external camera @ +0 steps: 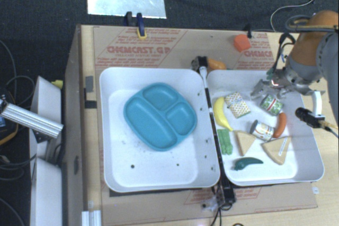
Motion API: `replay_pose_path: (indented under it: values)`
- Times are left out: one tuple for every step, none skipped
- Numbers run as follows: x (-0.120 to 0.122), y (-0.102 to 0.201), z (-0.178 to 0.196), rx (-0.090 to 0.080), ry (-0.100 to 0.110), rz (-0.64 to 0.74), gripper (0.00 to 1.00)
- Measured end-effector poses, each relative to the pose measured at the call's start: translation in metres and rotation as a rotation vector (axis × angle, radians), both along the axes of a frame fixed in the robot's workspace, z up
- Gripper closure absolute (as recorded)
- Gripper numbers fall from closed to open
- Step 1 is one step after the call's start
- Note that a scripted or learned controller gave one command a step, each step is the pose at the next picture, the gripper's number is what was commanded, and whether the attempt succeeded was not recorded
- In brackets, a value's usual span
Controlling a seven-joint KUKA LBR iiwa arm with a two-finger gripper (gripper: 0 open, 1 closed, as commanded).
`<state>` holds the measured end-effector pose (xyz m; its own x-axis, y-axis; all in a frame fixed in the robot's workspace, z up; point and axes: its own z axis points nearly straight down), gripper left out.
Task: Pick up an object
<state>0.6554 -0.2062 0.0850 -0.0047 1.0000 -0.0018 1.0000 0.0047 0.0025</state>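
Note:
My gripper [266,88] hangs low over the far part of the right bin [313,160], just above a green-labelled can [273,105] lying on its side. Nothing can be seen held in it. Spread over the same bin are a yellow banana [220,113], a checkered pouch [237,105], an orange sausage [280,124], a small tin [262,129], two tan wedges [244,142] [278,149], a green ridged piece [225,141] and a dark green pepper [248,163].
The left bin [106,114] holds a blue divided plate [160,115]. An orange cube [242,43] and an orange-and-yellow item [216,65] lie on the board behind the bins. A clamp [140,25] sits at the board's far edge.

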Motion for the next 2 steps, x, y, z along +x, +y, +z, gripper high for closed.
replay_pose_path:
  values:
    - [-0.022, 0.001, 0.135, -0.001, -0.006, -0.002, 0.0]
    - [-0.016, 0.0, 0.094, 0.001, 0.001, -0.001, 0.0]
